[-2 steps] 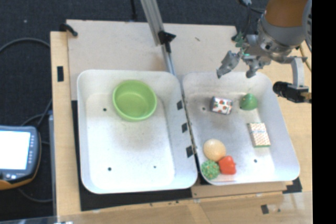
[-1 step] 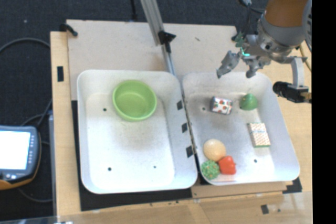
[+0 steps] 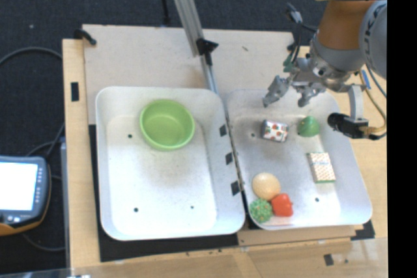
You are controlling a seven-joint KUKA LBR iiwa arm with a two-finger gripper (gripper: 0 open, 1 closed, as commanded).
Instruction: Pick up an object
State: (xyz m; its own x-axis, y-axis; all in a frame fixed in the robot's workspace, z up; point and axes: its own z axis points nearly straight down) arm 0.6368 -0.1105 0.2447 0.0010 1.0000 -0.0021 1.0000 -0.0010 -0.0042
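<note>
Gripper (image 3: 290, 92) upper right of frame, fingers spread wide, nothing between them. Below it in right bin (image 3: 345, 202): small patterned can (image 3: 275, 131) on its side, long axis roughly left-right; green ball (image 3: 309, 126) just right of it. Lower down: tan box (image 3: 321, 166), long axis near vertical; beige egg (image 3: 266, 185), green lump (image 3: 260, 209), red piece (image 3: 282, 205) clustered at bottom-left corner. Left bin (image 3: 117, 205) holds green bowl (image 3: 167, 124). Wooden bench (image 3: 143, 55), dark floor.

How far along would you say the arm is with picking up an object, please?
Nothing looks picked yet. The gripper hangs open above the right bin with nothing between its fingers. The small can and green ball just below it lie in the bin. Left: descend, close on one and lift.
</note>
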